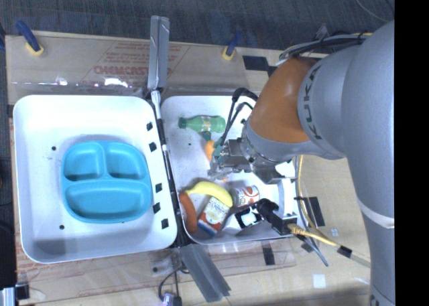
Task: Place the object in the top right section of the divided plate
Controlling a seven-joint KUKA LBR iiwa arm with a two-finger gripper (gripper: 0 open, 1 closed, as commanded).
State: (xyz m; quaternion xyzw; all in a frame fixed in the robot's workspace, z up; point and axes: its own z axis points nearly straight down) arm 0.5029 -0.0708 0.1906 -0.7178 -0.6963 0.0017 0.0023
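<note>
banana (213, 192) in right bin (175, 138), amid clutter just below my pincer (224, 157) | my grip: cannot tell | risk: pinching the can (247, 195) beside banana instead | plate (105, 181) far left of banana

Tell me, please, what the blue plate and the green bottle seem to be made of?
The plate looks like moulded plastic: even turquoise colour, soft sheen, rounded section walls. The bottle seems to be clear green plastic, since light passes through it, though glass cannot be ruled out.
</note>
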